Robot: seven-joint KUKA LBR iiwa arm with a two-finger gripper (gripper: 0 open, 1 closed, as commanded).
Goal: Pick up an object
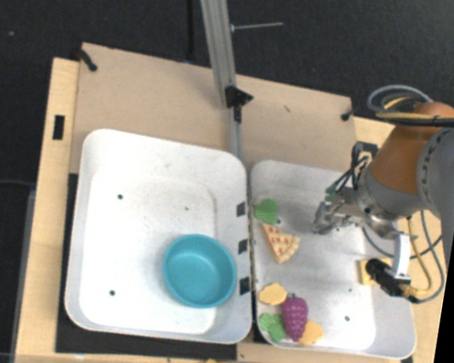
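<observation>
Camera view: we see the gripper (330, 219) over the right bin (374, 330).
Jaws: we cannot tell their state.
Contact: none we can see.

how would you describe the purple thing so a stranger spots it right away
Look in the right bin, at its near left corner. The purple grape bunch sits in a small cluster there, between a yellow piece, a green piece and an orange piece; it alone is purple and knobbly.

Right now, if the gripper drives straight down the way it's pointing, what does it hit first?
Most likely bare floor of the right bin. The gripper points down over an open patch; the waffle-patterned toy wedge lies off to its left, apart from it. Depth is hard to judge from this slant.
</observation>
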